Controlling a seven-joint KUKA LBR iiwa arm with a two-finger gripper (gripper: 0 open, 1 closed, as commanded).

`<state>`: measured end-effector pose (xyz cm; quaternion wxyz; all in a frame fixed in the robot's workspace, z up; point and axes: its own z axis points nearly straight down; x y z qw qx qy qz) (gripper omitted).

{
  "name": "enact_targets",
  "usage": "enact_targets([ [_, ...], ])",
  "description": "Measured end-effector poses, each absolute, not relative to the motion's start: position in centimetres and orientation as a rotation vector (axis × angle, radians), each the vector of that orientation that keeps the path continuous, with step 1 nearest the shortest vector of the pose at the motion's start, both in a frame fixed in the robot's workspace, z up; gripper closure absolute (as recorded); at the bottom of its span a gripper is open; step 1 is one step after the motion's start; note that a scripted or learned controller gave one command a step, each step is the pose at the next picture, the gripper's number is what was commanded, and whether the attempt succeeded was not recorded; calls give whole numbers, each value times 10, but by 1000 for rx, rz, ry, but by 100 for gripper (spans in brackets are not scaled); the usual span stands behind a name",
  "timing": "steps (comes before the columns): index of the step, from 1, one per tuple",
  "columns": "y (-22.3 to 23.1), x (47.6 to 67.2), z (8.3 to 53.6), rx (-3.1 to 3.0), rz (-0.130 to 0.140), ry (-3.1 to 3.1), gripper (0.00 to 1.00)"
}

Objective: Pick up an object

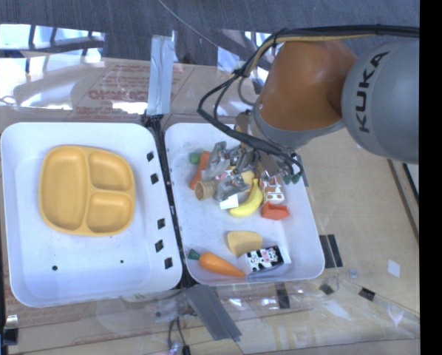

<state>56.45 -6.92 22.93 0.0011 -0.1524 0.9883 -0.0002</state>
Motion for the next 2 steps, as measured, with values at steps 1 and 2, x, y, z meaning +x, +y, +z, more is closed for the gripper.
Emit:
enact_targets([
  [1, -55, 566, 229, -359, 0, 3120, 100],
  [2, -51, 510, 245, -256, -1, 3129, 100],
])
